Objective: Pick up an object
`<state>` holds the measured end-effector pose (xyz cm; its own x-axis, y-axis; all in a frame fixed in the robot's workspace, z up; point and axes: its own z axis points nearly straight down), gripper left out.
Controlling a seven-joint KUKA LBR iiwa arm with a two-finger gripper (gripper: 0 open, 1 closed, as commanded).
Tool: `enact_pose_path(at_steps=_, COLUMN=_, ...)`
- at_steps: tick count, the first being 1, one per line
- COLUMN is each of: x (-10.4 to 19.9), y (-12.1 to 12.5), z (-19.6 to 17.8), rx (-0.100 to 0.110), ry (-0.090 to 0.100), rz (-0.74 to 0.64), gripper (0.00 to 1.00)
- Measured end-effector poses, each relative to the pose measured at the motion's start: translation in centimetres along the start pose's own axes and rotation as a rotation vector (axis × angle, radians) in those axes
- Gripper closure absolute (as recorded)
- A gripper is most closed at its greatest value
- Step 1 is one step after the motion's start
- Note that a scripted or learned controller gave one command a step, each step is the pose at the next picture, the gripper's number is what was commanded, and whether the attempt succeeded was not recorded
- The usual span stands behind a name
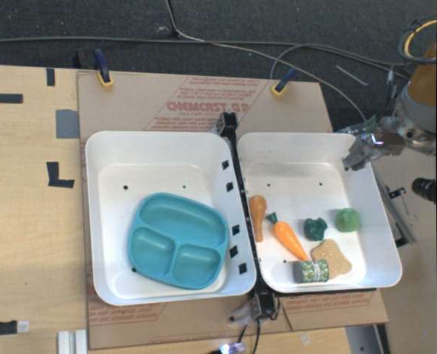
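Two white bins side by side on the desk. Left bin (104,153) holding a blue tray (178,240) with three compartments, sitting toward the front. Right bin (292,150) with all the small stuff bunched in its front half: a tan gourd-looking thing (257,216) hard against the divider, a carrot (288,240) lying at a slant just beside it, a dark green lump (315,228) and a lighter green ball (346,219) near each other further right, a tan cracker-like piece (334,258) touching a small can (311,272) lying on its side at the front edge. Claw (357,153) up at the far right corner of the right bin, over the rim, well apart from the objects, nothing between the fingers. Too small and blurry to make out how wide the fingers stand, so can't tell
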<state>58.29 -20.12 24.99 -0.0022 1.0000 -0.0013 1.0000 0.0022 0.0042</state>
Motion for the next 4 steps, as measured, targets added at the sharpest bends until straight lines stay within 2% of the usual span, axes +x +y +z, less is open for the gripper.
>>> enact_pose_path(at_steps=1, x=4.9, y=0.7, z=1.3, rx=0.005, ry=0.002, rz=-0.003, gripper=1.0)
enact_pose_path(at_steps=2, x=11.1, y=1.8, z=1.9, rx=0.005, ry=0.002, rz=-0.005, gripper=1.0)
enact_pose_path(at_steps=4, x=22.2, y=4.9, z=3.9, rx=0.005, ry=0.002, rz=-0.004, gripper=1.0)
